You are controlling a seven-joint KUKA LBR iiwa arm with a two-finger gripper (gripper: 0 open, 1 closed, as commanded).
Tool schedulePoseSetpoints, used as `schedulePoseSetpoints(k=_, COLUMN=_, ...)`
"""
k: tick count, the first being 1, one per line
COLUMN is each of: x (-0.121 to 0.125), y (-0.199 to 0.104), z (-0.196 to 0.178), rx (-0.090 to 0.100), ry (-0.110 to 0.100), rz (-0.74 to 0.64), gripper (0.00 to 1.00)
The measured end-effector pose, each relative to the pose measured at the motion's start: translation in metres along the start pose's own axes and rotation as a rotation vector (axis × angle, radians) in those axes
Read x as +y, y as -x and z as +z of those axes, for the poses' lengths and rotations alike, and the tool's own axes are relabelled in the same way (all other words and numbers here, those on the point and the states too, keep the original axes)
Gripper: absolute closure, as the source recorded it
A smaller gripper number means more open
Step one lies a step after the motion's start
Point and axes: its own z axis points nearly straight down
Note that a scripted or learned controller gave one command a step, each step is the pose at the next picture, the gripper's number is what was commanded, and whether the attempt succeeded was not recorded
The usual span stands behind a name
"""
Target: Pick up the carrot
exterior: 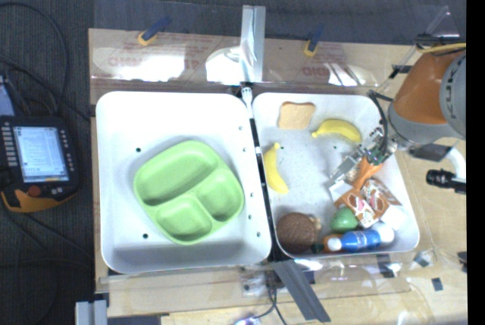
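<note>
The arm (436, 100) is a thick rounded body in grey, with a broad orange band above the wrist. Its casing is smooth and slightly glossy. Below the band sits a pale grey collar, and from it a slim metallic gripper (364, 157) of silver-grey parts extends

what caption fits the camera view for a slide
KUKA gripper reaches into the right bin near the carrot, among bananas, toast and snacks; a green divided plate sits in the left bin.
</note>
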Motion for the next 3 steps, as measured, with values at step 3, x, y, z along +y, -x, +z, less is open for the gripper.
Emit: schedulePoseSetpoints(k=3, x=0.041, y=-0.049, z=-0.117, rx=0.010, ry=-0.007, rz=-0.189, gripper=1.00)
